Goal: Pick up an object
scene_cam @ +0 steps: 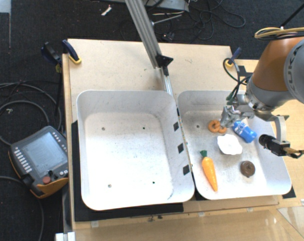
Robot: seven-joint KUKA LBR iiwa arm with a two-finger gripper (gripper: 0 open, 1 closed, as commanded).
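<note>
The two-finger gripper [227,118] hangs low beside the small orange ring-shaped toy [216,127]; nothing's lifted, and the grasp itself I can't tell.

The grey arm [292,74] comes in from the right, its orange band [273,67] above the wrist, which bends steeply downward and carries the hand [228,118] low, pointing down and a little leftward
</note>
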